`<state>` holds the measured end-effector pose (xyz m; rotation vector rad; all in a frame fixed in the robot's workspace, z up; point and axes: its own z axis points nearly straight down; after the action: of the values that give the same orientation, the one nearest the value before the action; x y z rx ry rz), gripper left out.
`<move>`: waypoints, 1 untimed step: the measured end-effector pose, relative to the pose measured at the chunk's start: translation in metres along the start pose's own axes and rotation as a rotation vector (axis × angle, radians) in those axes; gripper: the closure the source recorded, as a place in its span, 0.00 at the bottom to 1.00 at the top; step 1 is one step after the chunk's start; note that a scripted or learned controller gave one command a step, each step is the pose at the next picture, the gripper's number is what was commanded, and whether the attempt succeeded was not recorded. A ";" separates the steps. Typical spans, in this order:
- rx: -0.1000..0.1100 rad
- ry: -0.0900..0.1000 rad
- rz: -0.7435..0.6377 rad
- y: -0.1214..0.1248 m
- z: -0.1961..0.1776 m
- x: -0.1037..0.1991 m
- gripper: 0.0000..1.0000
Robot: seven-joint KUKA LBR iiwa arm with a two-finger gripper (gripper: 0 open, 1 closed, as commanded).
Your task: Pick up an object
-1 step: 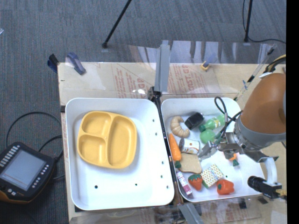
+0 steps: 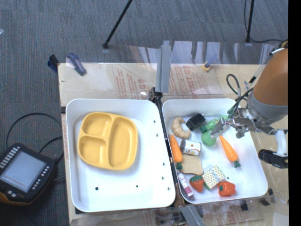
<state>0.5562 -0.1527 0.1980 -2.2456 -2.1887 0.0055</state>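
Right white bin (image 2: 249,185) of toy food, gripper (image 2: 223,127) above green pear (image 2: 209,138); finger spread indiscernible.

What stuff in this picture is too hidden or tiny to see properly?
- Claw: small and dark above the right bin; whether it is open or shut cannot be told.
- Green toy: the claw covers its top, so its shape is unclear.
- Can: label too small to read.
- Arm: cut off by the picture's right edge.
- Tablet: cut off by the left edge.
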 end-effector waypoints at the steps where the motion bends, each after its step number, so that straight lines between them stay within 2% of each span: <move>1: 0.010 0.003 -0.043 0.034 0.098 -0.021 0.00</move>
<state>0.5895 -0.1742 0.0995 -2.1910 -2.2297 0.0128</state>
